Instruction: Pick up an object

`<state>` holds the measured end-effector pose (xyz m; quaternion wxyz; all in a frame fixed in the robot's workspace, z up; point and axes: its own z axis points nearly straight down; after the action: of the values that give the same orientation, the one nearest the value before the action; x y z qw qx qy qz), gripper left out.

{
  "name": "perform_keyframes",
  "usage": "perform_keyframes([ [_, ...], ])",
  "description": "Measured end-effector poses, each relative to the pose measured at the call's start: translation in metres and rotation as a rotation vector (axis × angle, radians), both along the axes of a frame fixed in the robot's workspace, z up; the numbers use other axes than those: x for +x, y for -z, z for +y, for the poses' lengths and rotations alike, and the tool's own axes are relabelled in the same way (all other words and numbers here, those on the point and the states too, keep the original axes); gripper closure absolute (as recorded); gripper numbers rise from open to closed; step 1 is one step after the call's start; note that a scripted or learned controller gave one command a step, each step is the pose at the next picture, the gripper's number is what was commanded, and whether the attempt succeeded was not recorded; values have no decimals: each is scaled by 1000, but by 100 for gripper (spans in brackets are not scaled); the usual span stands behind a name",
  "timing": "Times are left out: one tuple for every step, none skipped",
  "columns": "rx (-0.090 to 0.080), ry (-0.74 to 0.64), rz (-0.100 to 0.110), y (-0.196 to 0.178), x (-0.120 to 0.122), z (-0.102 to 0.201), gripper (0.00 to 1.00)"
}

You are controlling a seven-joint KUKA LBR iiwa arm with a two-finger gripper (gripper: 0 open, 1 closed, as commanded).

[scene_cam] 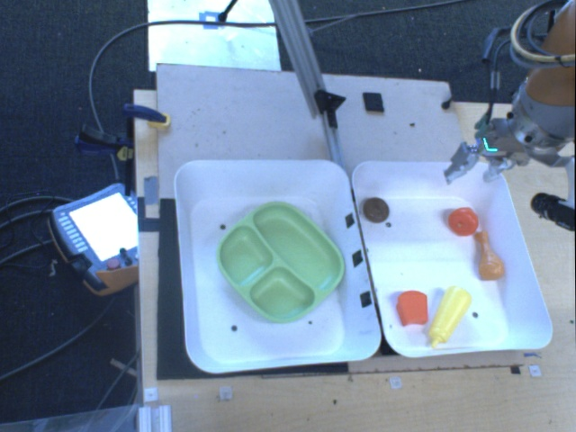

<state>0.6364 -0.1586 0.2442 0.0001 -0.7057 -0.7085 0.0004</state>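
Gripper (pixel 477 165) above right bin (pixel 531 268) rim, nothing held.
My fingers are apart; tomato (pixel 463 221) lies just below me, cookie (pixel 375 210) farther left.

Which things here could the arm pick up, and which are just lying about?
For the job: claw; brown disc; red tomato; orange drumstick; red cup; yellow bottle; green divided plate.

Lying about: handheld pendant; blue clamp; metal pole.

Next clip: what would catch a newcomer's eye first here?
The pale green divided plate stands out, lying alone in the left bin. The right bin holds bright small items: a yellow bottle beside an orange cup, and a red tomato. The gripper hangs open over that bin's far right corner, holding nothing.
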Motion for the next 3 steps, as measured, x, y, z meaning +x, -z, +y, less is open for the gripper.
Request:
perform_keyframes([
  [-1,-1,-3,-1,1,0,0],
  [0,3,2,59,-5,-4,0],
  [0,0,1,116,4,-5,0],
])
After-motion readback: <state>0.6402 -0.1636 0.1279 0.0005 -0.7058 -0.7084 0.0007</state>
